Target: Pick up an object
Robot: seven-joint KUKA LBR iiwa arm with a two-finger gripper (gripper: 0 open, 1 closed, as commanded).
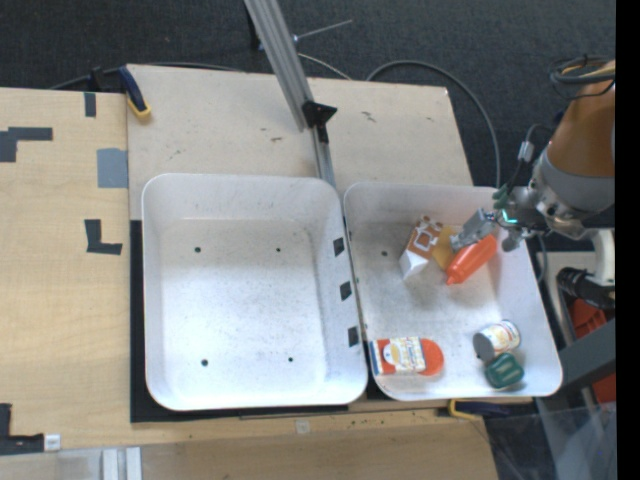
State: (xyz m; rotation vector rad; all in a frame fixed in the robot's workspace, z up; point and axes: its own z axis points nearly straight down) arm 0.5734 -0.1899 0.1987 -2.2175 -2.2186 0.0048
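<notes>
The gripper (478, 230), jaws unclear, is hovering over the carrot (471, 260) at the bin's (372, 268) two o'clock; it looks light, smooth, best pinched mid-body.

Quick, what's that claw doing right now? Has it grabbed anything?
Claw: low in the right bin, right at the orange object beside the small carton. Whether it is open, closed or gripping cannot be told.

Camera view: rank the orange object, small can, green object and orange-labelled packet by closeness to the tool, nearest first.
Measured from the tool, in the right bin's upper right:
1. Orange object, right beside the tool.
2. Small can, lower right.
3. Green object, just below the can, near the bottom rim.
4. Orange-labelled packet, bottom left of the bin.
</notes>
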